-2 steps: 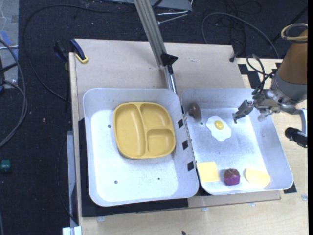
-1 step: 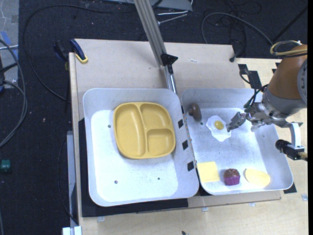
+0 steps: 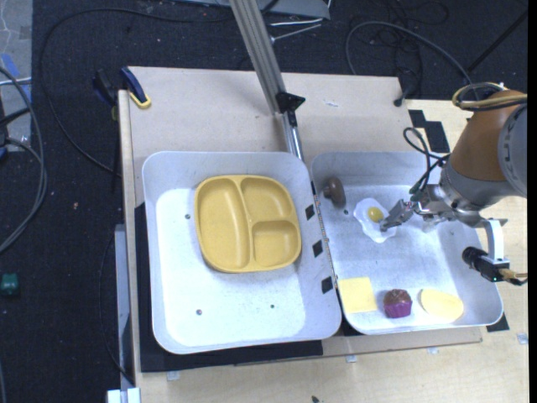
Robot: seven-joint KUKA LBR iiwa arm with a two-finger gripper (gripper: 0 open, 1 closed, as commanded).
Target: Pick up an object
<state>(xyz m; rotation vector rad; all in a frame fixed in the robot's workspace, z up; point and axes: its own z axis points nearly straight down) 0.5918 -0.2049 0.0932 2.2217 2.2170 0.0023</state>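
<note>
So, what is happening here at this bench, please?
The grey arm reaches in from the right, and its gripper is low in the right bin, at a toy fried egg. A yellow square, a purple piece, a pale yellow disc and a brown piece lie around. The left bin holds a yellow divided plate.

The grey arm (image 3: 491, 154) with its orange band reaches in from the right, wrist bent low toward the left. Its tool (image 3: 394, 217) points left and downward.
</note>
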